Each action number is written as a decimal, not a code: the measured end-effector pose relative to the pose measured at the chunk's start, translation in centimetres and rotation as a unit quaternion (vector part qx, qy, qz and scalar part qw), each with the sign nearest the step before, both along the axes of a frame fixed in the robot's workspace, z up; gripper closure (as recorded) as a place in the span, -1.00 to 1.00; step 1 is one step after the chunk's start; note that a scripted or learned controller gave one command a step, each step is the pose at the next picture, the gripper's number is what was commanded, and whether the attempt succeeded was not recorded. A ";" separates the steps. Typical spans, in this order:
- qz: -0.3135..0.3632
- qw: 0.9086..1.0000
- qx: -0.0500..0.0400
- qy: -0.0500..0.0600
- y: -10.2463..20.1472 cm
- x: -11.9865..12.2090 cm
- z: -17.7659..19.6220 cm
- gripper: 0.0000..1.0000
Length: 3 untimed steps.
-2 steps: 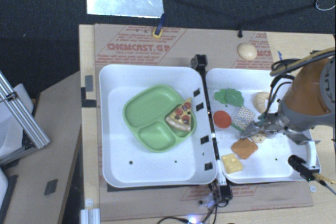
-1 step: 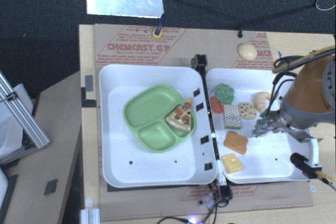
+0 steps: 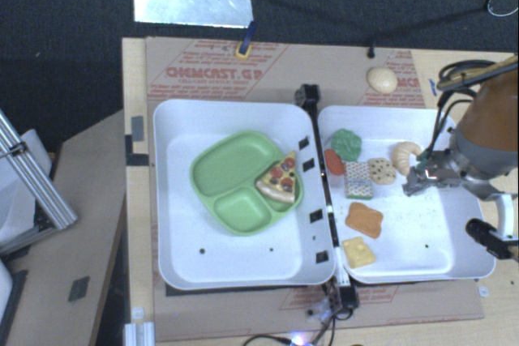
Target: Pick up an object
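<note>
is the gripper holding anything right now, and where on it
Cannot be told. The gripper sits low in the right bin, beside the croissant and cookie, with nothing visible between its fingers.

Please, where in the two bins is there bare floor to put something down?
Left bin: bare floor around the green plate, widest along the near wall. Right bin: bare patch right of the orange piece and yellow piece. Crowded: food near the divider, beside the end effector.
</note>
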<state>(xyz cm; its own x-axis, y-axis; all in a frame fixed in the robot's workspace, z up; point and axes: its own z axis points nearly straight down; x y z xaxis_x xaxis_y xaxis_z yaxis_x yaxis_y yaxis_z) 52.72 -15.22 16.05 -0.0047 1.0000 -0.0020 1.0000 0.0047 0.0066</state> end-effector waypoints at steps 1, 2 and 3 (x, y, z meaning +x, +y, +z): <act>0.000 1.000 0.000 0.001 0.2 0.0 4.3 1.00; 0.000 1.000 0.000 0.001 0.2 0.1 6.5 1.00; 0.003 1.000 0.001 0.001 4.9 4.1 5.8 1.00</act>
